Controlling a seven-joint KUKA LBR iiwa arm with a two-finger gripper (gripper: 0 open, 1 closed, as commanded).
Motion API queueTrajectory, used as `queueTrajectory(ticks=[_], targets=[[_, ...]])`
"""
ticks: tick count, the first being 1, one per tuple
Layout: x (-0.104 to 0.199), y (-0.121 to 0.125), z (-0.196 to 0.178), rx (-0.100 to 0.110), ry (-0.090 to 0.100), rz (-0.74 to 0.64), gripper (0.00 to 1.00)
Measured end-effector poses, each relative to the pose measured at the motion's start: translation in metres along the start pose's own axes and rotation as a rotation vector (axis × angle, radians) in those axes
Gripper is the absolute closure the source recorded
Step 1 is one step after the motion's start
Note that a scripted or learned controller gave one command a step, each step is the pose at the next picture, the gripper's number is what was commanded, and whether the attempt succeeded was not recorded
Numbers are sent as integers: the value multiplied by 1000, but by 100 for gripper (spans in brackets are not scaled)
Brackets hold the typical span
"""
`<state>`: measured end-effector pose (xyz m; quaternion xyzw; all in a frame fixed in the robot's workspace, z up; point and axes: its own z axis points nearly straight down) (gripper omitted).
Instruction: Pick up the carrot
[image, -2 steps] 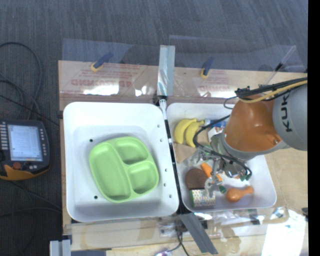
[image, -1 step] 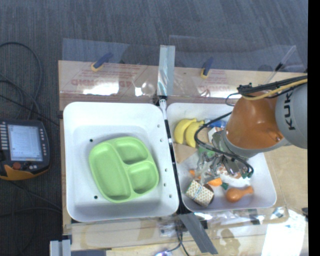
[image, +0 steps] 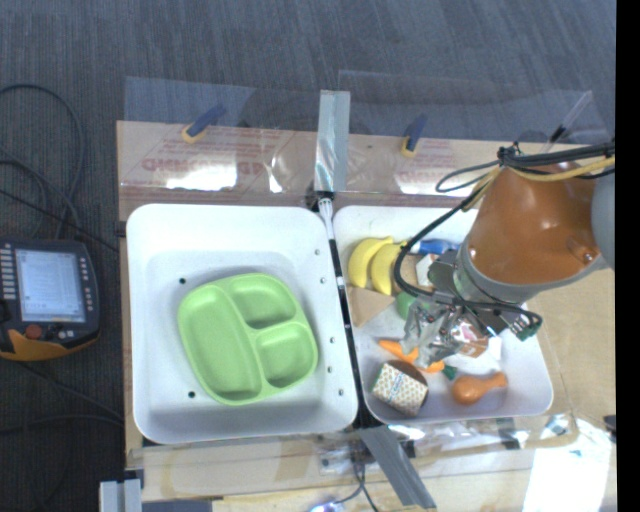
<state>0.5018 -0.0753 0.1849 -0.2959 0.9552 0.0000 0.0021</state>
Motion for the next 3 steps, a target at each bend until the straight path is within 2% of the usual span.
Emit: queueTrajectory(ticks=[1, 2, 3], targets=[[-19, 10, -50, -2, -1, -474, 100], [-19, 10, -49, -4, 0, -474, 0], [31, -11, 25, -10, 5, -578, 0]])
